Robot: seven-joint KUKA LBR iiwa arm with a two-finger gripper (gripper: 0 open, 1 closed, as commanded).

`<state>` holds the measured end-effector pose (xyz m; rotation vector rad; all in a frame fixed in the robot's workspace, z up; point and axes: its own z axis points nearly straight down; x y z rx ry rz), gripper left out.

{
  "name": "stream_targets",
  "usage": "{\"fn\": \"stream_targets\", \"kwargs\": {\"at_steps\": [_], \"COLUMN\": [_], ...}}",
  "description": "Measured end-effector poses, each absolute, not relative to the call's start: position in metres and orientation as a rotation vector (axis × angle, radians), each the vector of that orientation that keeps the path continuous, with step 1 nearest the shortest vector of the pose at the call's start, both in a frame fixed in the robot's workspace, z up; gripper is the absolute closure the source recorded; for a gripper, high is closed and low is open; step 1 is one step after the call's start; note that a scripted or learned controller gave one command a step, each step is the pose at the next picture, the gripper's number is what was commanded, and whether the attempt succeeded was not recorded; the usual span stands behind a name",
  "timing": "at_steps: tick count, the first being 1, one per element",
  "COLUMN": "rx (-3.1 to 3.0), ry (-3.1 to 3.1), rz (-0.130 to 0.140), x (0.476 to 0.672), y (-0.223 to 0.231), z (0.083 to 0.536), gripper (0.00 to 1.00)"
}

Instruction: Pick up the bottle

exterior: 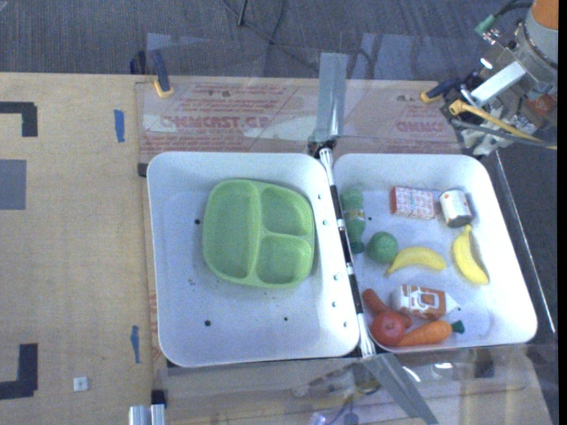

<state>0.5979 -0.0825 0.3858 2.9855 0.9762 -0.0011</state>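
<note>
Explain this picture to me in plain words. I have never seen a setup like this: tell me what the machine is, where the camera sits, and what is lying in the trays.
One camera looks down at a slant on a bench with two shallow white bins. The robot arm reaches in at the upper right, above the bench and holding nothing that can be seen. The left bin holds a green divided plate. The right bin holds toy food: two bananas, a carrot, a tomato, a green ball, a small can and the white bottle it should pick up.
</note>
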Motion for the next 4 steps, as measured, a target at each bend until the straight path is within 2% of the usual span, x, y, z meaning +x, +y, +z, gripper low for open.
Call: {"fn": "stream_targets", "kwargs": {"at_steps": [1,2,3,4], "rx": [3.090,3.120,3.121,3.126], "ry": [0.560,0.359,0.344,0.327], "rz": [0.001,0.004,0.002,-0.006], "x": [0.640,0.639,0.657,0.633], "y": [-0.079,-0.086,-0.129,-0.193], "z": [0.395,0.435,0.435,0.435], "gripper": [1.00,1.00,1.00,1.00]}}
